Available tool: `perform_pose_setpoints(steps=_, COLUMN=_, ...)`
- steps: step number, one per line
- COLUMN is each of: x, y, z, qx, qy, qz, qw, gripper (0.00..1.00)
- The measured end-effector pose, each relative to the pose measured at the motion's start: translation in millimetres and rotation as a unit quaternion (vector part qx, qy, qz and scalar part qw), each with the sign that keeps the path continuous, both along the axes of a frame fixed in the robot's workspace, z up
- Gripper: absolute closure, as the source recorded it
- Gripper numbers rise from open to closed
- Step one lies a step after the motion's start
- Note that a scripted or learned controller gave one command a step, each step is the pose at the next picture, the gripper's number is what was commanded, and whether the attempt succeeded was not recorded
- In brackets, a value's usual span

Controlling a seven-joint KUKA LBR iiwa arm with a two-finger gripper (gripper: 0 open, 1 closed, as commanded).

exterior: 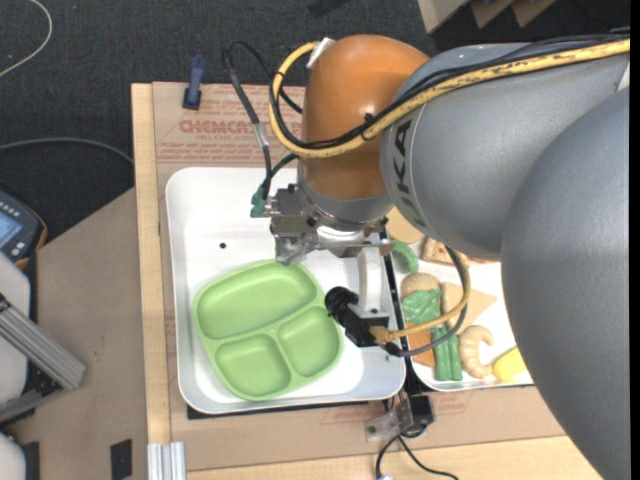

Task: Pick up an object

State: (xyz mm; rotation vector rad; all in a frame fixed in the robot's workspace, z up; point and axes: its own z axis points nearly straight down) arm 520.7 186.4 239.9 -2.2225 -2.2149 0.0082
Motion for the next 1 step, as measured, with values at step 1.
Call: perform_pose_setpoints(steps=1, x=43.7, y=3.5, z=-91.4, qx=-0.0006, qy=0.000, qz=0.001, qw=1.0000, gripper=1.00)
